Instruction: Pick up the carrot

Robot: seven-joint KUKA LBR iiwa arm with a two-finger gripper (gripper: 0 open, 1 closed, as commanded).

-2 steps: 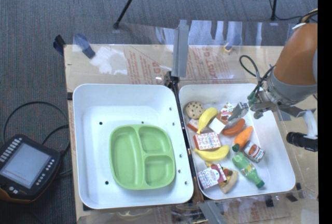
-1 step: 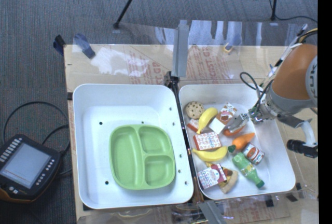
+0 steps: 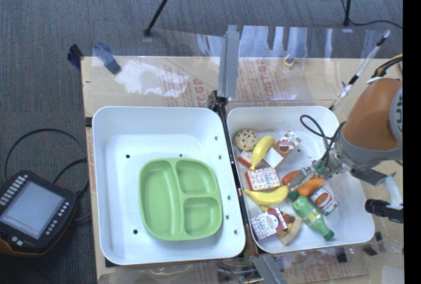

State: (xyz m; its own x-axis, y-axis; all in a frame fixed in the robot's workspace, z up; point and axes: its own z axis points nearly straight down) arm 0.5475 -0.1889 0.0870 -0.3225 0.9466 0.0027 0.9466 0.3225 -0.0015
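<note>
I saw the claw (image 3: 309,177) low in the right bin (image 3: 348,217), right of frame. It touched the carrot (image 3: 310,187); I could not tell its grip.

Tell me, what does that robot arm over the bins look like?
The grey KUKA arm wears a broad, rounded orange band above its wrist. A thin black cable loops beside it. The arm narrows to a small metallic two-finger gripper over the right white bin.
</note>
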